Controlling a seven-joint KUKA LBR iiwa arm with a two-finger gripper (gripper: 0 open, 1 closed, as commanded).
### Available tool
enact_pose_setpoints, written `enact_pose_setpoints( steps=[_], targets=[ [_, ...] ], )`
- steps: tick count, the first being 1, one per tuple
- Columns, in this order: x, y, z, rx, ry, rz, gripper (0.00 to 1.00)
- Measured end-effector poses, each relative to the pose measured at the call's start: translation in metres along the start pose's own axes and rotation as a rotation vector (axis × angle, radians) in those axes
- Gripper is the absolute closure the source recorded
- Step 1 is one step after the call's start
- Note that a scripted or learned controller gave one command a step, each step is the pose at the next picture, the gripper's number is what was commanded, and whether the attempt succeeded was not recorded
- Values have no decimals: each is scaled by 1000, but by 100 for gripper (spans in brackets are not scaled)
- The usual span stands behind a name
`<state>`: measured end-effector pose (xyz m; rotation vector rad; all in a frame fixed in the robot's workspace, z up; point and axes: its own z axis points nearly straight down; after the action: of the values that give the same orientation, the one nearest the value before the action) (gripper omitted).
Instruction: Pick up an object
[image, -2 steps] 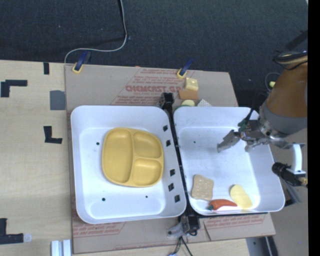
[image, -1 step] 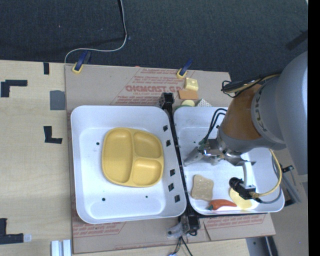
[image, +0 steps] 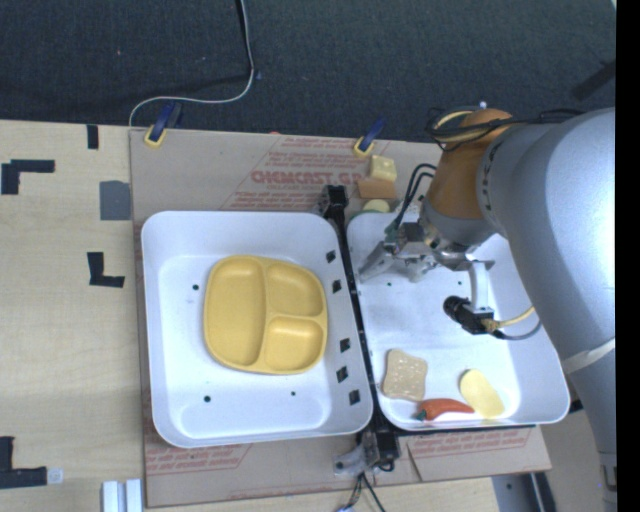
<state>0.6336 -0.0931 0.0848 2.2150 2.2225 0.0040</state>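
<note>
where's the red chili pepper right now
The small red chili pepper lies near the front edge of the right white bin, between the square beige cracker and the yellow oval piece.

Even, soft overhead light — mild glare on white bins (image: 165, 300), slight blur.

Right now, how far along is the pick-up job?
Nothing looks picked up yet. The hand is down in the right white bin near its far left corner. The tan cracker-like square, yellow oval piece and red-orange pepper-shaped toy lie untouched at the near edge.
</note>
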Motion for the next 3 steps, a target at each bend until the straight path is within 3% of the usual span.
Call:
enact_pose_setpoints(
  steps=[1, 2, 3],
  targets=[
    [-1, 23, 1, 4, 1, 1, 0],
    [-2, 13, 0, 5, 0, 2, 0],
    [-7, 35, 1, 6, 0, 0, 0]
  ],
)
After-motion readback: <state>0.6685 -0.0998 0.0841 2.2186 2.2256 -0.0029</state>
